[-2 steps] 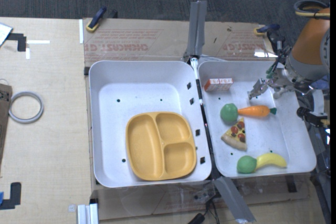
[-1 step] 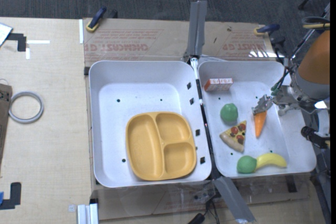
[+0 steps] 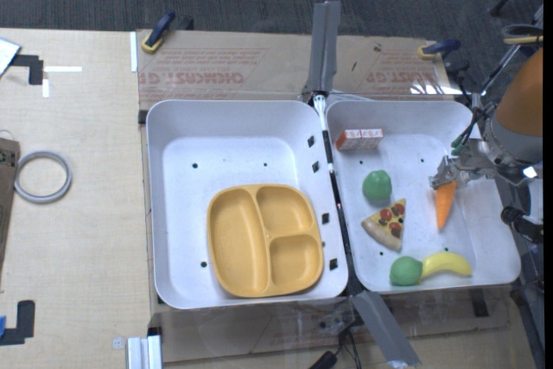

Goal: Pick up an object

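The right bin [image 3: 415, 127] holds a small red and white box [image 3: 359, 139], a green ball [image 3: 377, 185], a pizza slice [image 3: 386, 223], an orange carrot [image 3: 443, 207], a green round piece [image 3: 405, 270] and a yellow banana [image 3: 447, 264]. My gripper [image 3: 451, 174] hangs low at the right side of this bin, right at the carrot's upper end. The carrot points down toward the banana, and whether it rests on the bin floor is unclear. The arm's orange band [image 3: 527, 99] sits at the frame's right edge.
A yellow divided plate [image 3: 263, 238] lies in the left bin [image 3: 173, 186]. A tape roll [image 3: 41, 175] rests on the bench at far left. Blue clamps [image 3: 160, 30] [image 3: 441, 48] hold the cardboard behind the bins. A grey post [image 3: 325, 43] stands between the bins at the back.
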You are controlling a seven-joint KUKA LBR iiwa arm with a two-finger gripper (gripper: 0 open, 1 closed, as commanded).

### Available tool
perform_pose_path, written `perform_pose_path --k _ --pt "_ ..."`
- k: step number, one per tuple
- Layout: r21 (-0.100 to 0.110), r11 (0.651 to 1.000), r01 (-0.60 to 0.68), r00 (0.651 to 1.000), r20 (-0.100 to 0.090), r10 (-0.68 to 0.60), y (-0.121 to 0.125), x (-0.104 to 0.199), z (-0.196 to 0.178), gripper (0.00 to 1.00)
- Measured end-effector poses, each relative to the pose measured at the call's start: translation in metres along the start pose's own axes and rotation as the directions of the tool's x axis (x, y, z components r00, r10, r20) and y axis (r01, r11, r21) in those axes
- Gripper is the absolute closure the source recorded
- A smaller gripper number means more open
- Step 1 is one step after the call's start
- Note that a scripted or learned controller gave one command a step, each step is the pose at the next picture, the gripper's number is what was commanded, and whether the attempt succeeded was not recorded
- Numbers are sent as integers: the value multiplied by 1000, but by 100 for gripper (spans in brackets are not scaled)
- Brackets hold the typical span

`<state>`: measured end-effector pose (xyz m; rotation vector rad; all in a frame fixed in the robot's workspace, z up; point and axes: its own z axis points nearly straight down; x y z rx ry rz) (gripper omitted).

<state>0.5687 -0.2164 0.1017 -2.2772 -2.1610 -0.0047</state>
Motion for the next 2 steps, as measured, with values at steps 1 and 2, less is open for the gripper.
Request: perform_pose_path --k 1,2 --pt "1 1000 18 1000 5 -18 -8 26 -103 100" --pt "2 1000 21 1000 6 -21 -7 26 -111 100"
